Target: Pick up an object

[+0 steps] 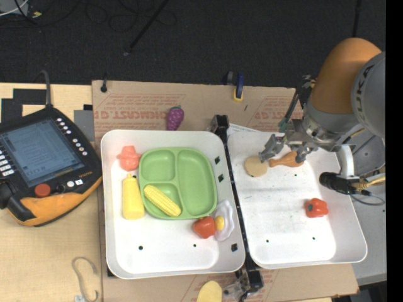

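In the right bin [340, 247] a toy drumstick [258, 166] lies near the back left, a tan round end with an orange-brown handle pointing right. My gripper [286, 152] hangs just over that handle, open, with one finger on either side of it. The drumstick rests on the bin floor. A small red pepper [317, 207] sits further right in the same bin, apart from the gripper.
The left bin [157, 257] holds a green divided plate [189, 178] with a corn cob [162, 200], a yellow bottle [131, 197], a pink toy [128, 158], a red tomato [204, 227] and a fried egg [221, 222]. Purple grapes [175, 117] lie behind it. A teach pendant [44, 162] sits at left.
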### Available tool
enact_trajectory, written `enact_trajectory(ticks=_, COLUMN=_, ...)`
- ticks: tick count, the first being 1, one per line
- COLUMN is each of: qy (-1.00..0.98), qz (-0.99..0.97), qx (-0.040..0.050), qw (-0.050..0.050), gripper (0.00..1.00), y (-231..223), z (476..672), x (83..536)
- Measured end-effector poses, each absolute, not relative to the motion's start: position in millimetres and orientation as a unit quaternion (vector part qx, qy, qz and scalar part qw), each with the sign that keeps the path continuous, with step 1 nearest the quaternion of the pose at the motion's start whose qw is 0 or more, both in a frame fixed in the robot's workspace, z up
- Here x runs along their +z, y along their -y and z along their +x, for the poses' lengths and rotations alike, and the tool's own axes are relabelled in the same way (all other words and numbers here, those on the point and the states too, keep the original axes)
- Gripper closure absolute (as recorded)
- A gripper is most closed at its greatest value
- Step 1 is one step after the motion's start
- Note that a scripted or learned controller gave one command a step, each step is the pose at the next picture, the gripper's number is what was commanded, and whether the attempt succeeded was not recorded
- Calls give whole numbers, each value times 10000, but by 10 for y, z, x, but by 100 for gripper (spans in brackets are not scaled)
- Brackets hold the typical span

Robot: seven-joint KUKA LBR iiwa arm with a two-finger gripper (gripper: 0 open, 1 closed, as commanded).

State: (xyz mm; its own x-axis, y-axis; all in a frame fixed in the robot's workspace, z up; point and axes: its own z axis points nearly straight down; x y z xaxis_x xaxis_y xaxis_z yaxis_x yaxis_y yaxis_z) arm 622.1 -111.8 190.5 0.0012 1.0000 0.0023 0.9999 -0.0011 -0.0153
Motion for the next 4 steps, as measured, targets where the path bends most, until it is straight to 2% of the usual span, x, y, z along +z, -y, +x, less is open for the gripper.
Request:
enact_trajectory(ticks=1, qy=7073, qz=-7069, qx=4, qw=11, gripper=0, y=1120, z=6252, x=1988)
enact_trajectory(ticks=3, qy=7074, qz=-7068, qx=19, qw=29, gripper=0, y=1086, z=6222, x=840)
enact_trajectory(ticks=4, qy=7063, qz=-7079, qx=6, qw=15, gripper=100, y=1099, z=6234, x=974)
